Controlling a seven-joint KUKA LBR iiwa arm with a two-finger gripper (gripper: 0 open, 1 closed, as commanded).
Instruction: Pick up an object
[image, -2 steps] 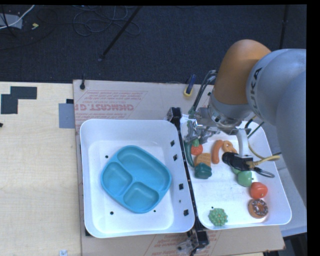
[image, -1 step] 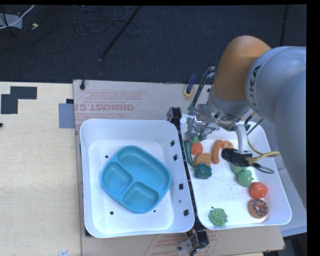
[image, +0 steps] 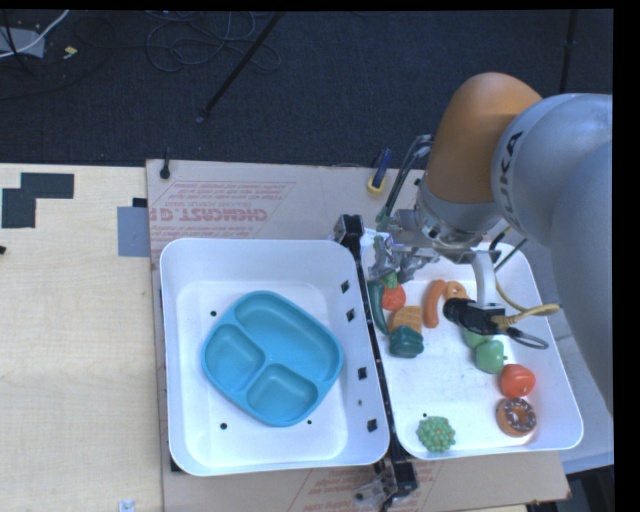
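Over right bin (image: 560, 425), tool (image: 398, 268) grip unclear, one blue tray (image: 271, 357), one donut (image: 517, 417)

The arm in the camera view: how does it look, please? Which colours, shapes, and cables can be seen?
The arm is thick and rounded, with a smooth grey shell and a wide orange band above the wrist. Below the band, a grey metal wrist section narrows to the gripper, a small assembly of silvery metal parts. Thin cables loop beside the wrist.
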